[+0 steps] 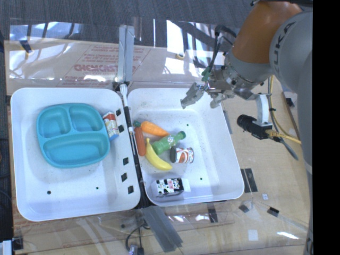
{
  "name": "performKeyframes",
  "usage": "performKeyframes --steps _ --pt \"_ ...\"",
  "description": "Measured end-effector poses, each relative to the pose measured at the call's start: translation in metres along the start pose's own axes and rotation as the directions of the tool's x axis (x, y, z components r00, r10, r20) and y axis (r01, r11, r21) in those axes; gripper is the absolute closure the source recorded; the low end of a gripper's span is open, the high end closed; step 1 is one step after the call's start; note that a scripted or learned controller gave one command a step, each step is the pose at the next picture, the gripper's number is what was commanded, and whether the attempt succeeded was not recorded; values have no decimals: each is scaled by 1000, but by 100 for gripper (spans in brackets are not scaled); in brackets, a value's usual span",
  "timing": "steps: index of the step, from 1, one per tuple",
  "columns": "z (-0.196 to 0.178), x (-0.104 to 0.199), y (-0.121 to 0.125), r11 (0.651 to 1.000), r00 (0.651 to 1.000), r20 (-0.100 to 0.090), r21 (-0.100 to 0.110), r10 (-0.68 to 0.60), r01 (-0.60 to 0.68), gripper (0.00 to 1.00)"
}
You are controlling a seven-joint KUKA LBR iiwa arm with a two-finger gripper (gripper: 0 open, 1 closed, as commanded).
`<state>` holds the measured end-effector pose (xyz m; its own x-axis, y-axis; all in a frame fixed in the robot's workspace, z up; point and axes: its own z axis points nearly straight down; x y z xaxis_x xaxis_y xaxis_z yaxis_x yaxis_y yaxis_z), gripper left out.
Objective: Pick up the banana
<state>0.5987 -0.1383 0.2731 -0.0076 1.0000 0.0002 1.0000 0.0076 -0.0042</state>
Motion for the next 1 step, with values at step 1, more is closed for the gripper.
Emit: performKeyframes --steps 1 --pt "135 40 -23 999 999 0 1 -37 37 0"
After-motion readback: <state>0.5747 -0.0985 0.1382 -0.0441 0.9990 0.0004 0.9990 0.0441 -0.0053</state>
